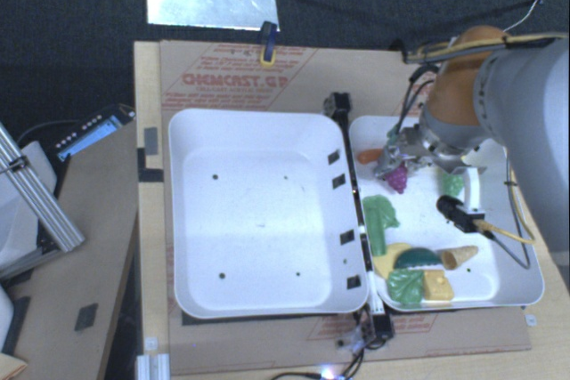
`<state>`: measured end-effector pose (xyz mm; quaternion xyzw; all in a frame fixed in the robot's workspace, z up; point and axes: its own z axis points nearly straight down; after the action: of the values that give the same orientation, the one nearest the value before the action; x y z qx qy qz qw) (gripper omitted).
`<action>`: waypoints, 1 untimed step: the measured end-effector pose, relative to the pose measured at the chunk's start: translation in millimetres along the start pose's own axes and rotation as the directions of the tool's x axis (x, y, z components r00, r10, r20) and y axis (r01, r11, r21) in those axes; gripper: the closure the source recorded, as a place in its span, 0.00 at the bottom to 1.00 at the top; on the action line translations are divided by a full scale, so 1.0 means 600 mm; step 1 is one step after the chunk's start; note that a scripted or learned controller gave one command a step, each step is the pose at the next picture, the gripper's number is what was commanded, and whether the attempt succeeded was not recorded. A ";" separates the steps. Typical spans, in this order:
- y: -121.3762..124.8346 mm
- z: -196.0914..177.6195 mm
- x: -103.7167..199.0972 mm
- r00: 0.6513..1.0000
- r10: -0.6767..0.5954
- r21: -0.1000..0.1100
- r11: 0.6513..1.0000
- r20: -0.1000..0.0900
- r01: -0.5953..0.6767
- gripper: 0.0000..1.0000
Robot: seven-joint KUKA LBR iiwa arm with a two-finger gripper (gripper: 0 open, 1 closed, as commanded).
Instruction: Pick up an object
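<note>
1. Arm (508, 93) comes in from 3 o'clock, wrist down over the right bin (521, 285), near its 10 o'clock corner
2. Gripper (398, 163) sits low in that bin, right at a purple object (397, 180); purple shows just below the fingertips, touching or nearly so
3. Finger state: cannot tell, the wrist body and clutter mask the gap. No object is visibly between the fingers, so I'm not calling a grasp
4. Candidate targets all in the right bin: orange piece (368, 156) at 9 o'clock of the gripper, green leaf (379, 218) at 6 o'clock, small green item (454, 185) at 4 o'clock, then a cluster along the bin's 6–7 o'clock edge with a dark green dome (417, 259), yellow block (437, 286) and cone (459, 256)
5. Left bin (191, 138) carries nothing relevant
6. Progress, my read: reach and descent done, tool is at pick height on the purple object. Left to do: confirm closure, lift clear. Nothing is off the bin floor yet, so the task is not done
</note>
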<state>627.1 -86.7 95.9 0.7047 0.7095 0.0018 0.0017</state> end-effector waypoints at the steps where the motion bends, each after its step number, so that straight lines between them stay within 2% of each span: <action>1: -0.001 -0.159 0.080 1.000 -0.003 -0.006 1.000 -0.002 0.003 1.00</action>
<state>625.4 -38.6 191.0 0.7037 0.7105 0.0045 0.0034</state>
